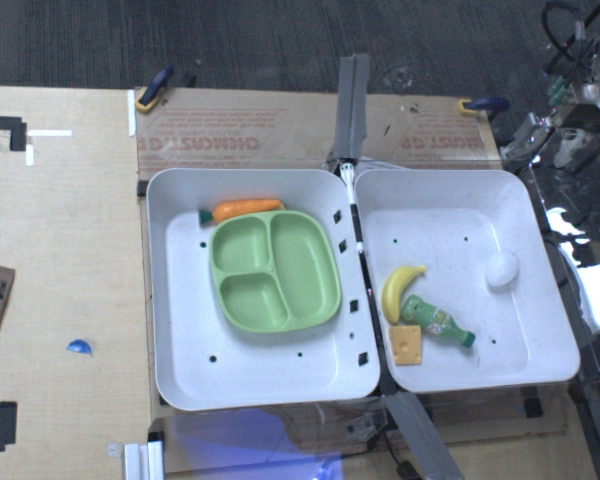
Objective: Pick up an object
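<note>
**Camera view: things lying in two white bins**

Camera view looks down on the left bin [170,298] and the right bin [525,218], set side by side with their inner walls touching. In the left bin we see a green plate [280,268] with three compartments, lying flat near the middle. A carrot [246,208] lies along its far edge, touching or just beside the rim.

In the right bin, four things sit on the floor. A banana [400,290] lies near the left wall. A green bottle [438,323] lies on its side just beside the banana's near end, its cap pointing right. A yellow block of cheese [406,345] sits against the bottle on the near side. A white ball [502,270] rests well apart from these, toward the right wall.

Far of the bins lies a sheet of cardboard [240,128] with a blue clamp [155,86] at its left corner.

How far the gripper is open, and whether it has hold of anything, we cannot tell.
</note>
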You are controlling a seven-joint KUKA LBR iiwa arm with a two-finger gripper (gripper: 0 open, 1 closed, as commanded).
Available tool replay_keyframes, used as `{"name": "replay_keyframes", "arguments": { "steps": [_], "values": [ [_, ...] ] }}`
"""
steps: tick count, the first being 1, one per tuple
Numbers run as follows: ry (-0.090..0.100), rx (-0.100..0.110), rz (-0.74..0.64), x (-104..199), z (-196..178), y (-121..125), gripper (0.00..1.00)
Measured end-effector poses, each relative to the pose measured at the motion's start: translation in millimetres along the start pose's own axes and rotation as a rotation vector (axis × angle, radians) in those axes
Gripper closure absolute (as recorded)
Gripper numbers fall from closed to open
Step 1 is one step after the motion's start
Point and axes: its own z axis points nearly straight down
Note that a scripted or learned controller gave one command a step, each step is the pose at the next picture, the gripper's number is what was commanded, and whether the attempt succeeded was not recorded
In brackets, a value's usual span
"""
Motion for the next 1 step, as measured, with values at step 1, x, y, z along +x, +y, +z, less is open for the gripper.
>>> {"name": "replay_keyframes", "arguments": {
  "steps": [1],
  "values": [
    [0.001, 0.001, -0.016, 59.8, 100.7, -43.7, 0.00]
  ]
}}
